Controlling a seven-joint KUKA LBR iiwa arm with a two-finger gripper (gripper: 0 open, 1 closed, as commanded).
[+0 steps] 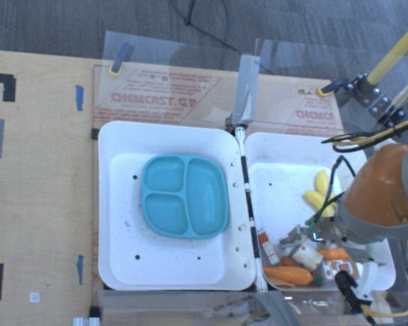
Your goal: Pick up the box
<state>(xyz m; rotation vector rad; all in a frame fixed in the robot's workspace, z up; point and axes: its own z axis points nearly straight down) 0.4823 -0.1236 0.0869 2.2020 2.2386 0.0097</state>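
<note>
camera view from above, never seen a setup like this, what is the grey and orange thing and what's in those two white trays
One camera fixed above a wooden bench looks down at a slant. The grey machine with the orange band is a robot arm reaching in from the picture's right. Its two-finger gripper is low over the clutter in the right shallow white bin; whether it holds anything cannot be seen. That bin holds a yellow banana-like piece, an orange carrot-shaped piece and several small packages, which are hard to tell apart. The left shallow white bin holds a turquoise plastic plate with three compartments.
</note>
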